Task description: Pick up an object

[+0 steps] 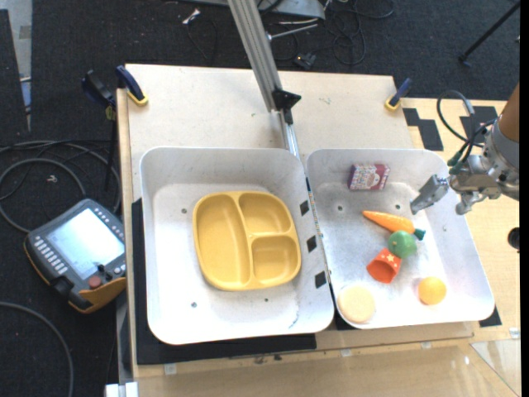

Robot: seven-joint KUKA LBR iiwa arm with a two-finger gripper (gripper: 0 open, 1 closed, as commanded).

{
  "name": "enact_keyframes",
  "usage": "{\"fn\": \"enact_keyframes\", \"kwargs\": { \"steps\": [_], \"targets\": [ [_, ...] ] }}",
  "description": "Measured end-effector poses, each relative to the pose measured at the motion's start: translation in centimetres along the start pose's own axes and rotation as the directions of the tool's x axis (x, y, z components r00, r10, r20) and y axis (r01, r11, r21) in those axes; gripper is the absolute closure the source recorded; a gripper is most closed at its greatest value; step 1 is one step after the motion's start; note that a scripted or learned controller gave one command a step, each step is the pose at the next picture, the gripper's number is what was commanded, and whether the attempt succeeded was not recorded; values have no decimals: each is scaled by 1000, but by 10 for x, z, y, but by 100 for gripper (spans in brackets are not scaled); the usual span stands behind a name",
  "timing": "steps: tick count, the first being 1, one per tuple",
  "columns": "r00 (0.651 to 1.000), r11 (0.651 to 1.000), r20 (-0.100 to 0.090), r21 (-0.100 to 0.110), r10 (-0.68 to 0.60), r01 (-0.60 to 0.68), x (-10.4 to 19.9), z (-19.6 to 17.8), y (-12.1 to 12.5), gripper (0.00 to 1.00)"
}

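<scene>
Hovering at three o'clock over the right bin [324,222], gripper [446,193] spread wide, holding nothing. Lying just below at four o'clock, apart from the gripper: carrot [387,219], green ball [402,242], red cup [384,267], yellow ball [431,289].

Bright, even light from overhead. The white bins [165,222] glare a little, nearly washed out. Shadows are soft and short under the toys. The tabletop [215,106] looks sharp; the dark floor loses detail.

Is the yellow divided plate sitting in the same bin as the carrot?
No, the yellow plate lies in the left bin, the carrot in the right bin.
</scene>
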State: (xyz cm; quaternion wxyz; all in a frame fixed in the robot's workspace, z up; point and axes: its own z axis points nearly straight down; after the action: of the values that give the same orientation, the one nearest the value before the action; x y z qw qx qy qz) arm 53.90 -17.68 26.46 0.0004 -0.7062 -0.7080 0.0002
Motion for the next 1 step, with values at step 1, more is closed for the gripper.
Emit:
{"fn": "enact_keyframes", "kwargs": {
  "steps": [1],
  "targets": [
    [1000,1000,0,-1,1,-1,0,0,0,0]
  ]
}}
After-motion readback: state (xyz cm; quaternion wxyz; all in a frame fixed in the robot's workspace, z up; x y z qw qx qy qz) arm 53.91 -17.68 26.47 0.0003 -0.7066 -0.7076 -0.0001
